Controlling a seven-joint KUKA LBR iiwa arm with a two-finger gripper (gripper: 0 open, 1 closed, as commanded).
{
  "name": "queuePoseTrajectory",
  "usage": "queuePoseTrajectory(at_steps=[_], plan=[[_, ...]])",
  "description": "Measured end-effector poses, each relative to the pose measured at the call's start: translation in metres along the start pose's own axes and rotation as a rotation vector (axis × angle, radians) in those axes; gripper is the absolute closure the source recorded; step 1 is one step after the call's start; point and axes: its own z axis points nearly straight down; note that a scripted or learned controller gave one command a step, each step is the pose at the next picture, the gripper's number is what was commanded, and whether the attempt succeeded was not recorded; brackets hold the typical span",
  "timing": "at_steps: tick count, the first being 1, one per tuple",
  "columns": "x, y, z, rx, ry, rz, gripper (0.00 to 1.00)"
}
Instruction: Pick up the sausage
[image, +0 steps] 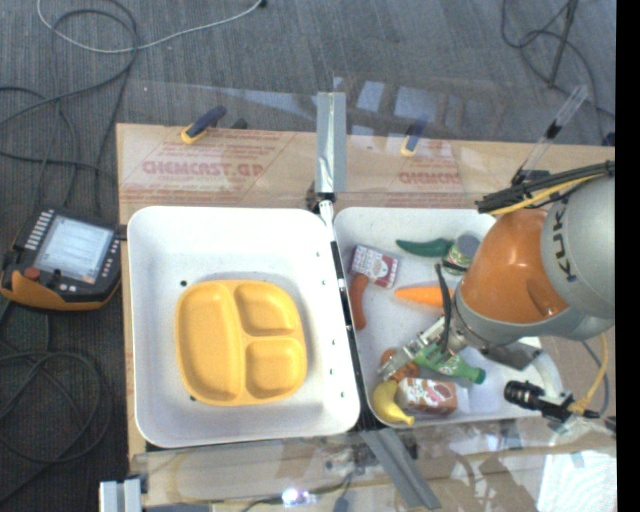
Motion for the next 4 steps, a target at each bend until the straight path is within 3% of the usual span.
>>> queuePoseTrajectory(at_steps=[1,2,3,4], plan=[[-0.001,0.002,-0.010,-0.003,0.000,0.001,1.00],[0.039,0.047,-0.150,0.016,0.014,-0.131,1.00],[0.081,0.046,-0.175,0.015,0.016,-0.355,1.00],[0.010,0.027,-0.123,0.012,0.019,-0.696,1.00]])
